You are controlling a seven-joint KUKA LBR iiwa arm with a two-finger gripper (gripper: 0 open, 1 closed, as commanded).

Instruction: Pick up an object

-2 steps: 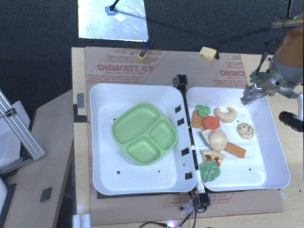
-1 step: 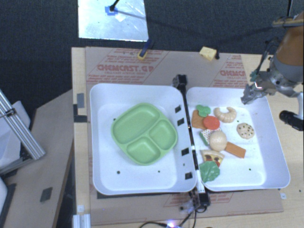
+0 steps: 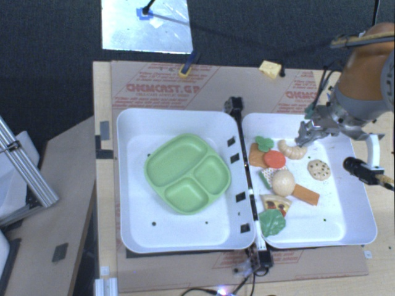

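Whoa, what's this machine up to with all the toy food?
A grey and orange robot arm reaches in from the right, trying to pick something up. Its claw hangs low over the right bin, just beside a pale croissant-like piece at the top of a cluster of toy food, with a cookie nearby. Nothing is visibly in its grip yet. The left bin holds a green divided plate.
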